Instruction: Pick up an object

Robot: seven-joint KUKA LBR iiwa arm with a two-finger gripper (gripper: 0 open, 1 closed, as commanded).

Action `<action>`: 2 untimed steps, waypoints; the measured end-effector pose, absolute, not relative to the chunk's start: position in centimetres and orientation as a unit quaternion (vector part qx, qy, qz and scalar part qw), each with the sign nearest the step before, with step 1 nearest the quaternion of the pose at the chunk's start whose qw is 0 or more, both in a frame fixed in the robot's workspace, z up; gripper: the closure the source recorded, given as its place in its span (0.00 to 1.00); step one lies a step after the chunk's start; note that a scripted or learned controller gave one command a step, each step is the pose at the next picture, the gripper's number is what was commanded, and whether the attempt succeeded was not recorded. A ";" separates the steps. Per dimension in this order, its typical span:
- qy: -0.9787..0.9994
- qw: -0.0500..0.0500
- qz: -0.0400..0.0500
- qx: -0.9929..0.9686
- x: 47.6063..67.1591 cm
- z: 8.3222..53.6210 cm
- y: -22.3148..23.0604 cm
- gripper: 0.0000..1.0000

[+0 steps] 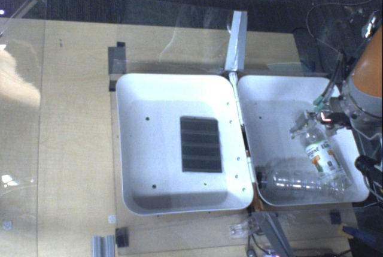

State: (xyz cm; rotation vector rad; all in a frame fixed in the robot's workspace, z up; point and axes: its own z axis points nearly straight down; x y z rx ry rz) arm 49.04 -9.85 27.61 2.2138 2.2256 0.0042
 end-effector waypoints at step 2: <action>0.618 0.001 0.001 0.786 55.2 21.2 -18.4 0.00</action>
